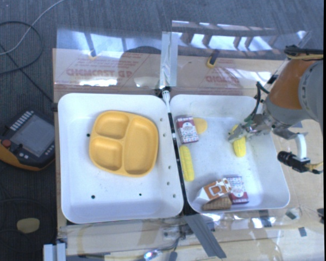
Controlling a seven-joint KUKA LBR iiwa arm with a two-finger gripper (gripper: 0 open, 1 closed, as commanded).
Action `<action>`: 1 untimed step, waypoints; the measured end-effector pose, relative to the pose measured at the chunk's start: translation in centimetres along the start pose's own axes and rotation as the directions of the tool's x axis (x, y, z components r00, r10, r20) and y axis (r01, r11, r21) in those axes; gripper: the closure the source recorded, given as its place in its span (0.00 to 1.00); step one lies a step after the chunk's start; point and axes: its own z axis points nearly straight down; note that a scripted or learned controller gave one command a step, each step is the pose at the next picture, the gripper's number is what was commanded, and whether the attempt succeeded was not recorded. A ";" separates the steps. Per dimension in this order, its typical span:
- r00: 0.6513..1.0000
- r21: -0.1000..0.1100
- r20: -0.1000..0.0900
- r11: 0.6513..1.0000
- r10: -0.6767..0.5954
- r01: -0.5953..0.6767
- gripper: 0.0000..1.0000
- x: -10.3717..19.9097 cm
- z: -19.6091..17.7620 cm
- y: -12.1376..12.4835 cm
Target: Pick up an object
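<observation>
Arm reaches in from the right, over the right bin. Gripper sits low in the right half of that bin, just above a short yellow corn piece; tips appear to touch or nearly touch its far end. Can't tell whether the fingers are open or closed, too small and blurred against the metal. Nothing is visibly clamped between them, and the corn looks to be resting on the bin floor. Other contents of the right bin: a red-and-white carton by the far-left side, with a small yellow item just beside it on the right; a longer corn cob lying along the left wall; near edge has an orange packet, a second red-and-white carton touching it, and a brown cone-shaped piece just in front. Left bin holds a yellow divided plate, roughly centred. Teach pendant on the floor, far left of the bench.
</observation>
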 end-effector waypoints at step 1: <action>0.997 0.010 0.000 0.997 0.071 -0.071 1.00 8.2 -15.8 0.1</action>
